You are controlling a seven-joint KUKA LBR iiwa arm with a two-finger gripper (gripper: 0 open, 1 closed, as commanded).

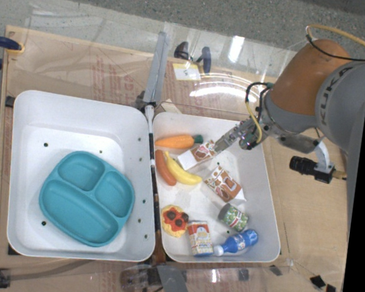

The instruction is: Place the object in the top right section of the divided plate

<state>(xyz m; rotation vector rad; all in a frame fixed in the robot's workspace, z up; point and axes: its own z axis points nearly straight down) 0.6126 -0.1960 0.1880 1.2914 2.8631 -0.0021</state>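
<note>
A teal divided plate (88, 196) with three sections lies in the left bin (33, 115). My gripper (223, 143) hangs low over the back of the right bin (267, 186), slanting down to the left. Its tip is right beside a small red-and-white carton (202, 153), touching or almost touching it. Whether the carton is held cannot be told. The carton rests among the other objects at the bin's back, next to a carrot (175, 141).
The right bin also holds a banana (180, 170), a sausage (164, 168), a brown packet (223, 184), a green can (233, 217), a pizza slice (174, 219), a juice carton (200, 238) and a blue bottle (238, 243). A metal divider (150, 124) separates the bins.
</note>
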